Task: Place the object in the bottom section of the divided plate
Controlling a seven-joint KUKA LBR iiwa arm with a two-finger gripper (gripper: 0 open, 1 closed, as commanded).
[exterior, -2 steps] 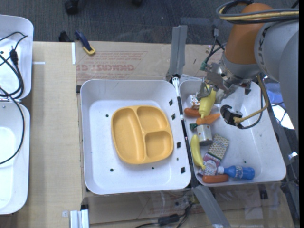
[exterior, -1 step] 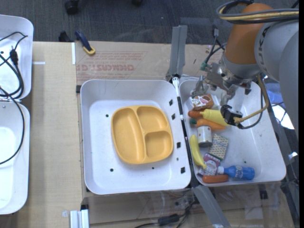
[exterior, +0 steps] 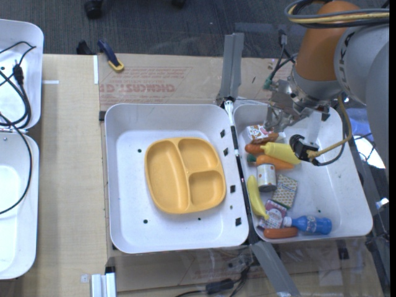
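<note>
Jaws: the gripper is low in the right bin, over the far end of the pile; whether it grips anything cannot be told from here.
Under the gripper: one small red-and-white packet, just beside the tip.
Objects in the right bin, counted: two carrots, the upper carrot and the lower carrot; one corn cob lying across them; one small tin can; one banana along the near-left wall; one patterned pouch; one pink-labelled packet; one hot dog; one blue bottle on its side.
Task thing: which item is meant cannot be told; all of them lie in the right bin, none on the plate.
Plate: one yellow divided plate in the left bin, three sections, turned at a slant.
Arm: one grey arm with its orange band, reaching in from the right and bent downward; a black cable loops from the wrist over the bin.
Bins: two, side by side, joined by a divider rail between gripper and plate.
Around: one blue-and-yellow clamp on the bench behind the left bin; white trays with black cords at the far left.
</note>
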